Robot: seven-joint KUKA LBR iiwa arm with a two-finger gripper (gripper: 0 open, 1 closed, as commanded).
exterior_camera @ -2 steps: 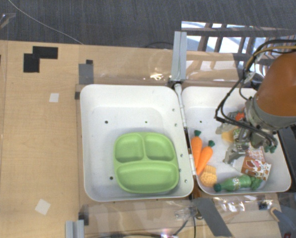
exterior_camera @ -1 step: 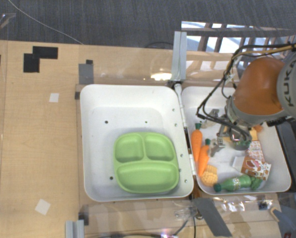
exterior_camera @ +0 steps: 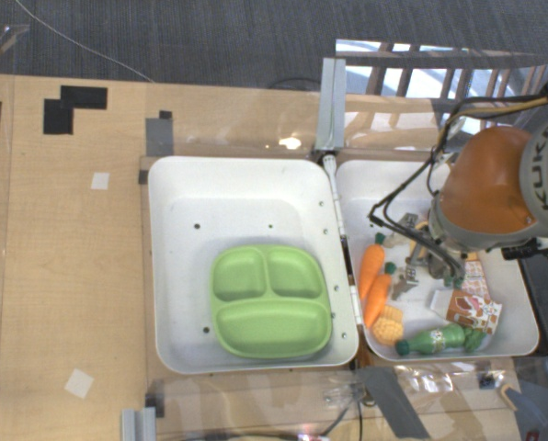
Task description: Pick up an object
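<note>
Nothing looks lifted yet: end effector (exterior_camera: 412,278) hangs low in the right bin (exterior_camera: 530,338) beside the carrot (exterior_camera: 371,266), its grip state impossible to tell.

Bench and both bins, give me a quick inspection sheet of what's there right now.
Surface: wooden bench bearing left bin and right bin.
Job's things: carrot, corn cob, green bottle and printed carton in the right bin.
Clutter: green divided plate in the left bin.
Grippers: hand low in the right bin, beside the carrot; nothing seen held.
Cables: black cable looping off the arm.
Surroundings: grey carpet; metal frame.
</note>
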